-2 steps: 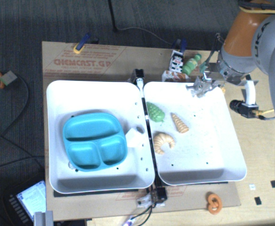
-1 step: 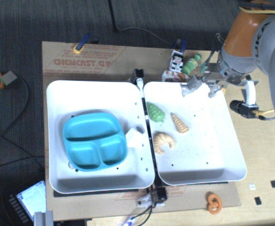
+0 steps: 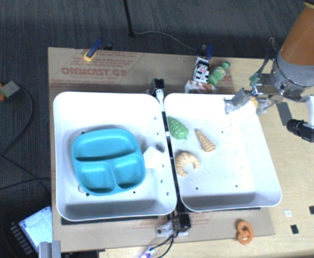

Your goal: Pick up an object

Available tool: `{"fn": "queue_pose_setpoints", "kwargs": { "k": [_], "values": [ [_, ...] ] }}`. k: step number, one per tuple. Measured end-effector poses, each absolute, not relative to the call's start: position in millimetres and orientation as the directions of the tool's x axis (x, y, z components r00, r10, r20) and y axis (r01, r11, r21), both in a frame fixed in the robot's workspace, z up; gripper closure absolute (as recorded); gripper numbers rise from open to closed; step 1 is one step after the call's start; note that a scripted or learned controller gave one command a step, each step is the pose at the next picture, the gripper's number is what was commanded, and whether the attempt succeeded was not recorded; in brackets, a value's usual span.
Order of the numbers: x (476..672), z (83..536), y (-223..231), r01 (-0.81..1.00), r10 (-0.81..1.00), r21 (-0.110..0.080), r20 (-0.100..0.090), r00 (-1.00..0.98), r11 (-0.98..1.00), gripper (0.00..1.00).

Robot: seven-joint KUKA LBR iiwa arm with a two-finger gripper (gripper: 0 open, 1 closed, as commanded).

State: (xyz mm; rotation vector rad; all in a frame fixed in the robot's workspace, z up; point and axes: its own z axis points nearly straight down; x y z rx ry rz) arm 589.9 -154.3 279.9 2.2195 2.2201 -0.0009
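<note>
**Arm over the right bin's far corner, nothing in its grasp**

The gripper [image 3: 246, 102] hangs at about 1 o'clock over the right bin [image 3: 253, 198], near its far rim. Its fingers [image 3: 233, 105] stand apart, with nothing between them. In that bin three items lie toward the 9 o'clock side: a green toy [image 3: 177, 128] against the divider, a ridged cone [image 3: 204, 140] just beside it, and a croissant [image 3: 186, 162] below both. The left bin [image 3: 65, 144] holds a blue divided tray [image 3: 108, 160]. On the surface [image 3: 296, 198], at 5 o'clock, lies a pretzel [image 3: 245, 231].
</note>
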Motion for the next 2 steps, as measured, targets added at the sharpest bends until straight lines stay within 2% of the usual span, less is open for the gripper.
{"fn": "queue_pose_setpoints", "kwargs": {
  "k": [1, 2],
  "values": [
    [615.8, 147.1, -151.3, 1.000, 1.000, -0.003, 0.000, -0.001, 0.001, 0.00],
    [608.0, 98.5, -124.4, 1.000, 1.000, -0.002, 0.000, 0.000, 0.000, 0.00]
  ]
}}
